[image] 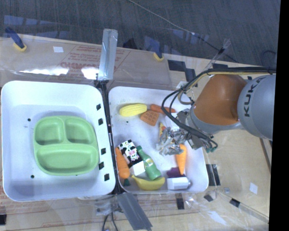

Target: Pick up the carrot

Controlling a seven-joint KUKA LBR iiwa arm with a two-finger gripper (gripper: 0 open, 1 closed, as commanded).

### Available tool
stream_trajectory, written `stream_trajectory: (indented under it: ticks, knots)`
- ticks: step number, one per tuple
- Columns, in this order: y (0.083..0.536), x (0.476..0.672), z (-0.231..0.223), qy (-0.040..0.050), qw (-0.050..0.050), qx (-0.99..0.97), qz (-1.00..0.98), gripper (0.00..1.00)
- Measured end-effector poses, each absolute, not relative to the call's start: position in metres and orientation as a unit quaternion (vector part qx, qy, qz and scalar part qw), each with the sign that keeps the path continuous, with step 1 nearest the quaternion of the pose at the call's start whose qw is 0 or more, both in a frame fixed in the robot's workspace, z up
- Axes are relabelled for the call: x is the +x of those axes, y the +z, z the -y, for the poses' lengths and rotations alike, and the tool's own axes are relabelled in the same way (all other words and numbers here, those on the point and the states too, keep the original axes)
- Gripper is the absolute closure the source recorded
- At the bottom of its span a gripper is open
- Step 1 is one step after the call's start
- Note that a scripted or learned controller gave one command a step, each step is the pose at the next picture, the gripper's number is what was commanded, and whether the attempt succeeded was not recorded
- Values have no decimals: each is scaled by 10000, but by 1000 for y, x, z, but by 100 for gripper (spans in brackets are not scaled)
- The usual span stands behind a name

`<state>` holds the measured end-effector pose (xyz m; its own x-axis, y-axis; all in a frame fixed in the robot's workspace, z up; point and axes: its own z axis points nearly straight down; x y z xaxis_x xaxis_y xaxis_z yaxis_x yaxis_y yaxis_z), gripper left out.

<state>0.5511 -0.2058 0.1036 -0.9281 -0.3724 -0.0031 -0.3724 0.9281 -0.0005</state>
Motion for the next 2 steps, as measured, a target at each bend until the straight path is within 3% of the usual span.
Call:
stream_trajectory:
  ticks: [1,2]
  knots:
    - [103,551,206,2,13,-1900,-9818,0]
    - [93,557,208,-7,21,-2989,-9543,0]
